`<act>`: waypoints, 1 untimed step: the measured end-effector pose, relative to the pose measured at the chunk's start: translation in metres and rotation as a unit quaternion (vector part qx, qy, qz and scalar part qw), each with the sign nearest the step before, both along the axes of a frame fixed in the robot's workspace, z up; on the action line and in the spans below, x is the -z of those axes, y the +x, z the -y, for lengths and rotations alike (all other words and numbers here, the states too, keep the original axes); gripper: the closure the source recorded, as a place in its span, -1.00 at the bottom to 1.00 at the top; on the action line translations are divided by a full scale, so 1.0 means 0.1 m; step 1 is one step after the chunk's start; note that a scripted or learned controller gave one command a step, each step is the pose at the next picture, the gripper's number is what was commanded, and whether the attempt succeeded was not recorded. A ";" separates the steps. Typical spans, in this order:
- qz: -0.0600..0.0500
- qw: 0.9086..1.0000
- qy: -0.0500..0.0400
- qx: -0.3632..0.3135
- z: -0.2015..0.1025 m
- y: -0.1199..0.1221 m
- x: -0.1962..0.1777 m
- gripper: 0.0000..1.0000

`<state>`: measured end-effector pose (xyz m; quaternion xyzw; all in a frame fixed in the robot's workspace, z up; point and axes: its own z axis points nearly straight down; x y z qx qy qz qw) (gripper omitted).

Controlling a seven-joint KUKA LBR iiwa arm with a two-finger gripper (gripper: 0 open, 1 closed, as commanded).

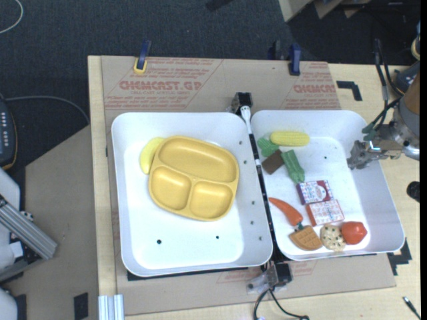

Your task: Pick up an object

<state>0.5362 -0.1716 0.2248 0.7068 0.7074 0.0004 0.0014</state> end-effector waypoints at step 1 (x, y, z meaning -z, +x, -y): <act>0.001 1.000 0.001 -0.003 -0.53 0.13 -0.08 1.00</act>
